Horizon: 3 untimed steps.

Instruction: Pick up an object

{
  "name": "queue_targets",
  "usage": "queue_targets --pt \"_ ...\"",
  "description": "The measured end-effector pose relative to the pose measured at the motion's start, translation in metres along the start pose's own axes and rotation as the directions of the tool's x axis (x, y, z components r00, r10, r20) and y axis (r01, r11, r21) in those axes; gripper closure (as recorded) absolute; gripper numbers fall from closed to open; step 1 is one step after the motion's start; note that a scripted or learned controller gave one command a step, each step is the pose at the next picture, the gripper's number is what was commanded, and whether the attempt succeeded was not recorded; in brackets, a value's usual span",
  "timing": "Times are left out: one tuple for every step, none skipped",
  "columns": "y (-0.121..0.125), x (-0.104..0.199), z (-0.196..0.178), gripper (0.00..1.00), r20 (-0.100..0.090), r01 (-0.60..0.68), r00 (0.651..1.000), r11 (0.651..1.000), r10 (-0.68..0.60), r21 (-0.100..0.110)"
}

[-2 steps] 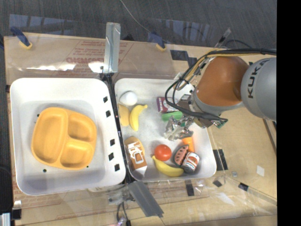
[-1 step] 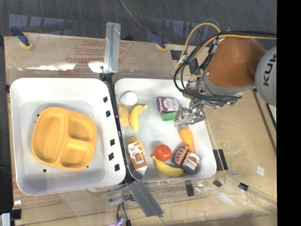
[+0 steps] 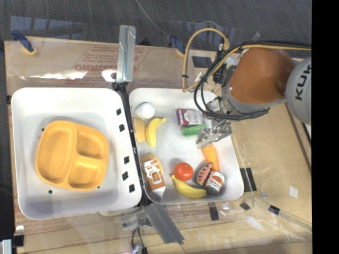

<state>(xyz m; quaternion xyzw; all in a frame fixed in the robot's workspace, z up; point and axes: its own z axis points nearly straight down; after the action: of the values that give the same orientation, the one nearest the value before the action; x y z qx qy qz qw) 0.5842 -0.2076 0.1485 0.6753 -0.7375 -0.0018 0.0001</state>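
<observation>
Yellow divided tray [image 3: 71, 155] lying in left bin [image 3: 21, 142]. Right bin [image 3: 159, 97] holding white ball [image 3: 144, 110], banana [image 3: 153, 130], brown carton [image 3: 153, 172], tomato [image 3: 183, 171], second banana [image 3: 189, 189], maroon box [image 3: 188, 117], green piece [image 3: 192, 130], carrot [image 3: 211, 154], can [image 3: 214, 182]. Pincer [image 3: 213, 135] hanging just above carrot; cannot tell whether anything is gripped.

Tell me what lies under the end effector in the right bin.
The end effector hangs above an orange carrot-like piece, beside a green item. The carrot's upper end is covered.
</observation>
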Motion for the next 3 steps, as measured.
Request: queue_targets --pt "0.030 0.004 -0.012 1.00 0.000 0.337 0.942 0.942 -0.337 0.000" --pt "-0.021 -0.031 -0.062 1.00 -0.003 0.394 0.919 0.919 -0.394 0.005" --pt "0.003 -0.037 0.014 1.00 0.004 0.675 0.738 0.738 -0.675 -0.004"
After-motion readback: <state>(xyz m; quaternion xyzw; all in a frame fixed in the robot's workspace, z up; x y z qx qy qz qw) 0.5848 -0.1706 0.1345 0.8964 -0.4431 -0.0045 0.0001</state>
